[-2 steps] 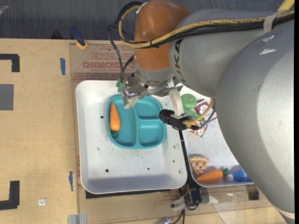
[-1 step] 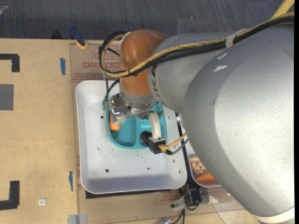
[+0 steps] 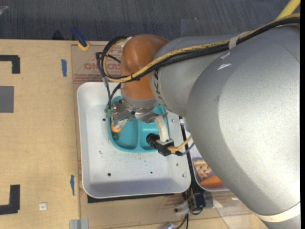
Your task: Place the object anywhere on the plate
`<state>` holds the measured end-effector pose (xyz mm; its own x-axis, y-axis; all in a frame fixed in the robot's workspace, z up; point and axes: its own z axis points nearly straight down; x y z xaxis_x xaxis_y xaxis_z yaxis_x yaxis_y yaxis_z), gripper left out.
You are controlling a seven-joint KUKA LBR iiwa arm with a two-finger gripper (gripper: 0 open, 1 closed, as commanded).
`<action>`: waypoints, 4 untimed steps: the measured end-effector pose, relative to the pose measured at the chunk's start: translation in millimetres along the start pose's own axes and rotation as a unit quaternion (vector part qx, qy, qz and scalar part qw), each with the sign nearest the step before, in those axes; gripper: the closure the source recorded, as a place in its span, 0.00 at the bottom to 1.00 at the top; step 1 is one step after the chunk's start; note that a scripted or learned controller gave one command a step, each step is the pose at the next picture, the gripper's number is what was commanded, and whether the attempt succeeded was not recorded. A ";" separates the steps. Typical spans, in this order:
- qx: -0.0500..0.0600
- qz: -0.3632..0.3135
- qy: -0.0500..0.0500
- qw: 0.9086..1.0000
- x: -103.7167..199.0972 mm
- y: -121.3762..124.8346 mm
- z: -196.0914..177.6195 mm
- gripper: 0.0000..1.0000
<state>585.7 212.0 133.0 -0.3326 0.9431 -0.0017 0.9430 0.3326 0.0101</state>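
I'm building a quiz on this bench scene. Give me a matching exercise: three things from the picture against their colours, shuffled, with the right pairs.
Things:
1. plate
2. left bin
3. wrist band

Colours:
A. white
B. orange
C. turquoise

Pairs: 1-C, 2-A, 3-B. The plate lies in the left bin, partly under the arm.

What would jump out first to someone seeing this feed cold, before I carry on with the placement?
The huge grey arm comes first, filling the right side and covering most of the right bin. Next is its orange band, poised above the left bin. Under it a teal plate lies in that bin's upper middle, with the gripper low over the plate's left edge, next to a small orange object.
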 end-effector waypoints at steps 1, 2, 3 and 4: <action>-0.012 -0.094 -0.005 0.996 -4.8 -1.7 3.6 1.00; -0.015 -0.093 -0.006 0.996 -5.5 0.6 -8.1 1.00; -0.014 -0.093 -0.005 0.996 -5.1 -0.4 -6.4 0.00; 0.003 -0.205 0.002 0.979 -7.2 -63.0 -76.1 0.00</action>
<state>527.9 184.1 208.4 -0.6835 0.7300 -0.0014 0.7300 0.6835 0.0036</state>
